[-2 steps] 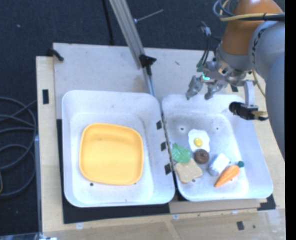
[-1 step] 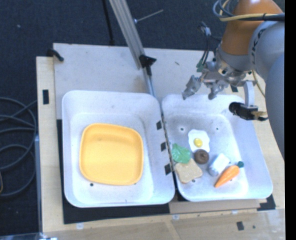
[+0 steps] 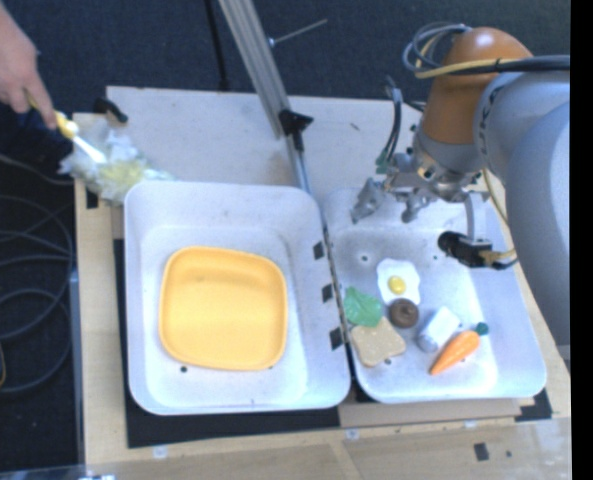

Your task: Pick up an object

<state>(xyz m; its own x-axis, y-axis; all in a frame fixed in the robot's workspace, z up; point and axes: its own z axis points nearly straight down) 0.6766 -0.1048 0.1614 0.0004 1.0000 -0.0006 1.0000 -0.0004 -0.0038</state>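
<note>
Arm [image 3: 521, 138]: bulky grey casing, rounded orange band above wrist. Yellow and grey cables loop over the band. Metallic gripper [image 3: 391, 203] assembly below.

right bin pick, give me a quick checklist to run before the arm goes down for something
1. Things to pick lie in the right bin: ok; fried egg, chocolate donut, toast, carrot, green leaf.
2. Gripper is over that bin: ok; it hangs at the far rim, apart from the food.
3. Nothing between the fingers: cannot tell.
4. Target stands free: not ok; the items crowd close together, and the toast touches the leaf.
5. Left bin out of the way: ok; it holds a yellow plate.
6. Bench free of people: not ok; a hand reaches in at the far left corner.
</note>
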